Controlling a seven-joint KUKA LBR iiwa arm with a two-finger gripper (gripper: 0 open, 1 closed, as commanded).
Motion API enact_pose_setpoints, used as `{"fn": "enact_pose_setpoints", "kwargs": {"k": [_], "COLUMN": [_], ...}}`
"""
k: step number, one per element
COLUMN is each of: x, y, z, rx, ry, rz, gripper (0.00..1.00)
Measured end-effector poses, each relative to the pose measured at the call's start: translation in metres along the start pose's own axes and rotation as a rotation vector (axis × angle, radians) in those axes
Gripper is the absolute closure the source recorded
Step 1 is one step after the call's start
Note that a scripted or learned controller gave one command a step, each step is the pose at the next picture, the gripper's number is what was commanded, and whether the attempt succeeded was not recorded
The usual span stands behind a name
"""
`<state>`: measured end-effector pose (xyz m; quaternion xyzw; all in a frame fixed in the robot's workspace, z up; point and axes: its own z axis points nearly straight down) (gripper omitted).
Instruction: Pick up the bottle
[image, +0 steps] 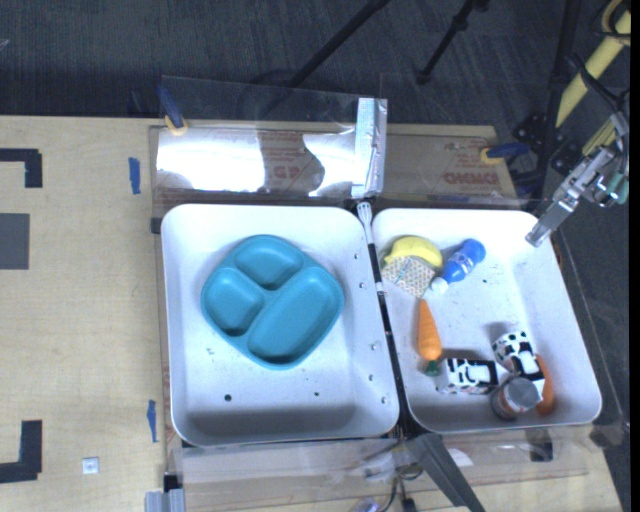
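A small blue bottle (462, 259) with a white cap lies on its side in the upper part of the right bin (575, 330), its cap pointing down-left. It rests next to a yellow object (417, 247). My gripper (545, 228) hangs at the right bin's upper right corner, above the rim and well to the right of the bottle. Nothing is seen in it.
The right bin also holds a speckled pouch (404, 273), a carrot (428, 331), two black-and-white cow toys (470, 372) (516, 350), a can (513, 398) and another orange piece (546, 390). A blue divided plate (272, 298) sits in the left bin (185, 400).
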<state>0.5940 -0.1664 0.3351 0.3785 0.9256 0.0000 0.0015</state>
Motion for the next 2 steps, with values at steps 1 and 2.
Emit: {"fn": "enact_pose_setpoints", "kwargs": {"k": [1, 2], "x": [0.0, 0.0], "y": [0.0, 0.0], "z": [-0.0001, -0.0001], "rx": [0.0, 0.0], "ry": [0.0, 0.0], "rz": [0.0, 0.0], "gripper": [0.0, 0.0]}}
